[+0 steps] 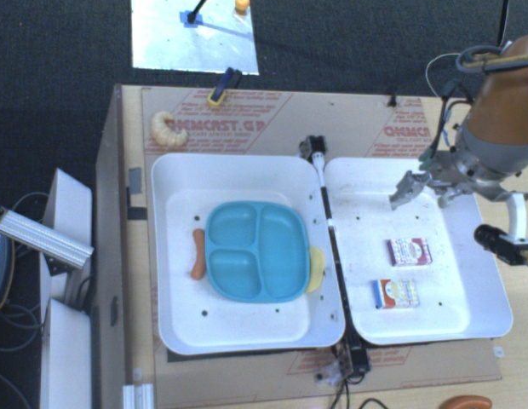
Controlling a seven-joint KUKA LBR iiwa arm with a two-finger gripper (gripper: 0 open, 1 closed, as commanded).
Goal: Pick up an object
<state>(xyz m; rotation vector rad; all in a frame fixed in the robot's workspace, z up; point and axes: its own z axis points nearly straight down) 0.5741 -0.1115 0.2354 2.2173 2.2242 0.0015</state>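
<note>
White plastic on both sides of the worktop, and the arm is in over the right bin (468,318), its claw (410,189) hanging above the bare floor near that bin's far edge; the fingers look slightly parted with nothing between them, though the angle makes the gap hard to judge. The likeliest targets lie toward the near edge of the same bin: a small red-and-white carton (409,251) and, just beyond it toward the near edge, an orange-trimmed carton (395,293), the two close but apart. Both lie flat, and that's the trouble. A flat box gives the fingers little side to bite, so a descent that lands a touch off could simply press on the top face or skid the carton along the slick floor toward the wall. Closing between the two could also nudge both and grip neither. Over in the left bin (175,254) sit a blue divided plate (255,251), a sausage (198,254) beside its left rim and a yellow piece (316,268) tucked at its right rim, which looks awkward to reach.
</note>
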